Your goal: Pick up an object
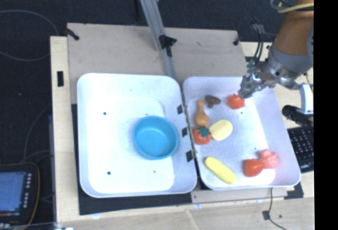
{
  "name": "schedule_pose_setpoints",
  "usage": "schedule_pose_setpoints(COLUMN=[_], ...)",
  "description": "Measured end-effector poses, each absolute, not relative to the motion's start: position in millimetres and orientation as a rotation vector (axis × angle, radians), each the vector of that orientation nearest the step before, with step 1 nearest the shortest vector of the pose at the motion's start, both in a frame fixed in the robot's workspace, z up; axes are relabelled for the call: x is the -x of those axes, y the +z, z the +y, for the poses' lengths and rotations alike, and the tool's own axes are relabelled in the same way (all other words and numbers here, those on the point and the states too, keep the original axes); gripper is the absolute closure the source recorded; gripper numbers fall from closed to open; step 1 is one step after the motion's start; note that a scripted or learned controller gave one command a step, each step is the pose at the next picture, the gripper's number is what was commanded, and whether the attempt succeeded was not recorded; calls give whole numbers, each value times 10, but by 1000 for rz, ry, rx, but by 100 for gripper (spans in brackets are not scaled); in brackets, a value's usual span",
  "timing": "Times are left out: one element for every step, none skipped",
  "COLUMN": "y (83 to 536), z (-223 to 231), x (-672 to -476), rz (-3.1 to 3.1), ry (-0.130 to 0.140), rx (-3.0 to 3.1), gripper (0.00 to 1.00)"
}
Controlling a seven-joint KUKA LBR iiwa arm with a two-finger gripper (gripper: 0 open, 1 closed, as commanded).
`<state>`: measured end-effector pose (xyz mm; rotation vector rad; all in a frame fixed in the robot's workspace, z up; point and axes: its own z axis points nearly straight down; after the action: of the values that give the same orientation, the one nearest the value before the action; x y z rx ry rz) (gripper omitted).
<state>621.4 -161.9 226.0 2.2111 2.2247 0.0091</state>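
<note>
Above, I see my gripper [247, 88] poised beside a small red object [235, 101] in the right bin [280, 134]; finger state I cannot tell.

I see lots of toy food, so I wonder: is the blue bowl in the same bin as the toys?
No, the blue bowl sits alone in the left bin, while the toy foods lie in the right bin.

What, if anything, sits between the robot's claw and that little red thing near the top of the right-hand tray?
Nothing visible does. The gripper hangs right beside the small red object, just up and to its right, with bare tray floor between them. Its nearest neighbour, the brown piece, lies on the far side, to its left.
</note>
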Motion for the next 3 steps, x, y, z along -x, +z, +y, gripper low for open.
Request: schedule_pose_setpoints(y=[2820,2748,2800], z=[-1629,-1168,-704], x=[-6226,-6202,-6066], rz=[2227,2229,2231], ry=[8,0,0], rx=[-2210,-2214,-2215], gripper=[100,100,100])
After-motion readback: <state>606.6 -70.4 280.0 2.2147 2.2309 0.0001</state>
